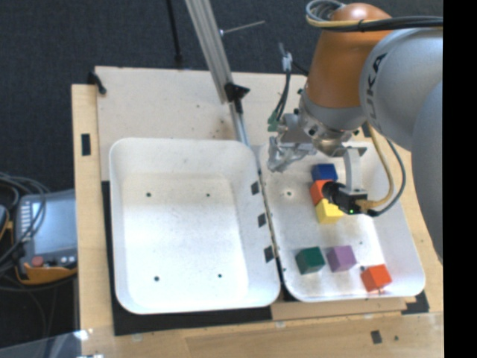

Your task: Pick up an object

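Observation:
The right bin [395,274] holds several small blocks. A blue block [324,172], an orange one [318,189] and a yellow one [327,212] are stacked close together near the bin's middle. Along the front lie a green block [310,259], a purple block [341,257] and another orange block [376,277]. My gripper [279,157] hangs over the far left corner of the right bin, left of the blue block, with nothing seen between its fingers. The wrist hides part of the bin's back.
The left bin [186,222] lies beside the right one, sharing a middle rim. A slanted metal rail [212,47] rises from behind the bins. Cables and a small screen device [45,230] sit off the bench's left edge.

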